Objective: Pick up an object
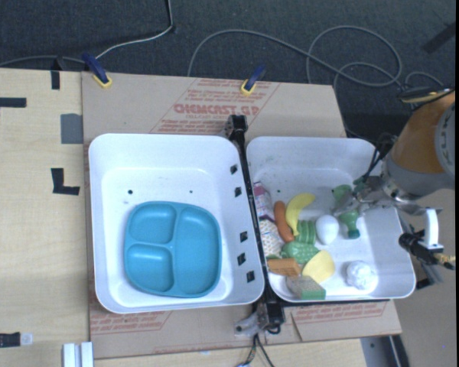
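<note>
The right bin [382,239] holds a heap of small toy foods. Among them are a yellow banana [299,207], a white egg-like ball [327,228], an orange carrot [280,215], a green leafy piece [299,251], a yellow wedge [319,266] and a white crumpled piece [359,274]. My gripper [349,207] is down inside this bin, right of the banana and just above and right of the white ball. Small green shapes sit right at its tip. Nothing is seen lifted off the bin floor.
The left bin [107,167] holds a blue divided plate [172,248]. A black divider with clips [243,205] separates the bins. The grey and orange arm [421,155] hangs over the right bin's right wall. Cables lie on the dark floor behind the bench.
</note>
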`<move>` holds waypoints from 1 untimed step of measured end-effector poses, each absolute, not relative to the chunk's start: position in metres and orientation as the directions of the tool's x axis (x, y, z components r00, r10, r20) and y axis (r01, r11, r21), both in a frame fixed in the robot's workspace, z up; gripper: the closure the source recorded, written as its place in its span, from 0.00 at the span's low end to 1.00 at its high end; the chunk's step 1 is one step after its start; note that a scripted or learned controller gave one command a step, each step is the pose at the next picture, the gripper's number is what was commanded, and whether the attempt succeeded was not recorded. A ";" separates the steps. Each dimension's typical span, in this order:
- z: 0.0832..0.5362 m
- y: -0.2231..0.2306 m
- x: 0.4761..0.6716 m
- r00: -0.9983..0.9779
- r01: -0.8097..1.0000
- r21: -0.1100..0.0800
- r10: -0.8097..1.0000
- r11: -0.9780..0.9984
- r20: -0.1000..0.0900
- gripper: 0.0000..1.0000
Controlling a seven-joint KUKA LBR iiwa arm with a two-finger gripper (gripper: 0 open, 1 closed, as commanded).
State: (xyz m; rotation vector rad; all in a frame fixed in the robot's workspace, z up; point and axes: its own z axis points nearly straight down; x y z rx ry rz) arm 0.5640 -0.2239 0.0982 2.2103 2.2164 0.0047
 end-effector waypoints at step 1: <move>0.087 -0.159 0.608 -0.003 1.000 0.006 1.000 0.003 0.000 1.00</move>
